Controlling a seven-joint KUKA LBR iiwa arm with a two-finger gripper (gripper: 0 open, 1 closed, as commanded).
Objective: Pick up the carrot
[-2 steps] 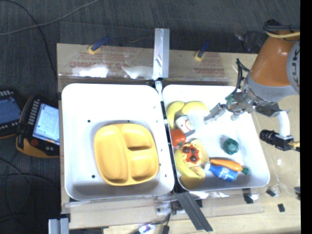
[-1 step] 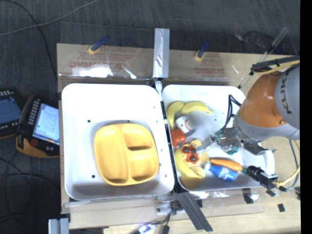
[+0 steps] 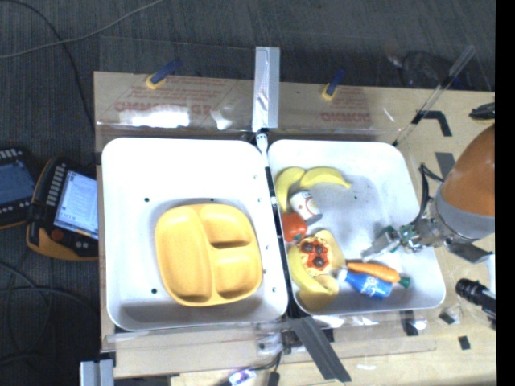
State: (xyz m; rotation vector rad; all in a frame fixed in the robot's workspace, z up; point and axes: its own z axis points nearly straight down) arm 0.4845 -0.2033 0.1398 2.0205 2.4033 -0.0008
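The orange carrot [image 3: 373, 271] with a green tip lies near the front right of the right bin [image 3: 378, 158], resting against a blue bottle [image 3: 368, 285]. My gripper [image 3: 380, 248] reaches in from the right and hovers just above and behind the carrot, apart from it. Nothing shows in its grasp. The arm's orange band [image 3: 480, 185] is at the right edge.
Two yellow bananas [image 3: 310, 178], a small white can [image 3: 304, 206], a red tomato [image 3: 294, 227] and a yellow pizza-like toy [image 3: 315, 260] crowd the right bin's left side. A yellow divided plate [image 3: 209, 253] sits in the left bin [image 3: 129, 183].
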